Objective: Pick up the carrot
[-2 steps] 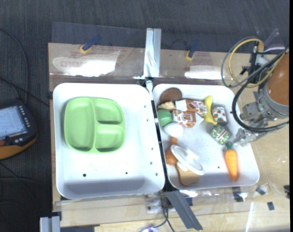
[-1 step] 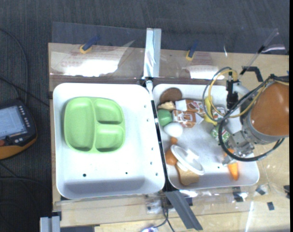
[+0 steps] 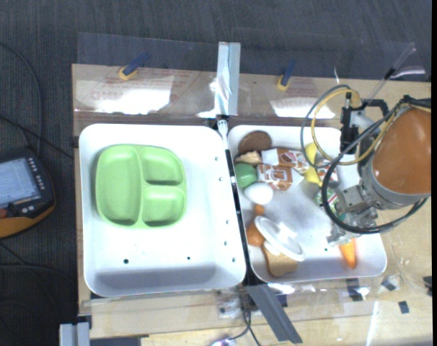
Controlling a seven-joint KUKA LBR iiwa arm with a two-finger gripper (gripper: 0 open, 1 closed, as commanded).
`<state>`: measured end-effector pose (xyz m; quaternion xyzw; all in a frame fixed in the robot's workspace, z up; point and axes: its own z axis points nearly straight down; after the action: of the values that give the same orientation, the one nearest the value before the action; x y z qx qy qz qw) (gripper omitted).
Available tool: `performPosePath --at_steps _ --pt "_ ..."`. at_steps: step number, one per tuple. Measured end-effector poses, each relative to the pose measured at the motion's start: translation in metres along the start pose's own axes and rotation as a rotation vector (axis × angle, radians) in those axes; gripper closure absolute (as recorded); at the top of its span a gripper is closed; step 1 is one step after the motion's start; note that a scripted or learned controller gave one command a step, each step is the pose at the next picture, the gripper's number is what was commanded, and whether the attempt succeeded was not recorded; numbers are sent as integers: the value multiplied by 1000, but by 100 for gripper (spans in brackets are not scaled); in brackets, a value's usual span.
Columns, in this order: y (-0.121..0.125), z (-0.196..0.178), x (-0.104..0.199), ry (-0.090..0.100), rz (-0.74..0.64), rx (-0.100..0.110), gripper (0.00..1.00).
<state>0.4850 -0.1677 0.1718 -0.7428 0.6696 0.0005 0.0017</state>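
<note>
Arm point(image 3: 399, 157) loomed nearest the lens, over the right bin point(image 3: 370, 269). Carrot point(image 3: 348, 252) lay by the bin's near right corner, long axis roughly toward the near rim, just below the hand point(image 3: 346, 222). Hand state: cannot tell.

Left white bin point(image 3: 125, 276), centre-left of frame: green divided plate point(image 3: 140, 185) in its upper half. Right white bin point(image 3: 370, 269): cluster along its left side, brown round item point(image 3: 256, 140) at top, printed carton point(image 3: 280, 170), white egg point(image 3: 259, 193), green piece point(image 3: 244, 174). Teach pendant point(image 3: 16, 186) at far left edge, on dark carpet.
</note>
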Motion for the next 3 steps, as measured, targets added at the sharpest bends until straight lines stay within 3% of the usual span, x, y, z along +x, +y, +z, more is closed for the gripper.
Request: performPosePath --at_steps 1,2,3 --pt "-25 -27 21 -3 -493 -1 100" --pt "1 -51 6 -4 -780 -2 100" --pt "-24 -16 12 -5 -1269 -2 100"
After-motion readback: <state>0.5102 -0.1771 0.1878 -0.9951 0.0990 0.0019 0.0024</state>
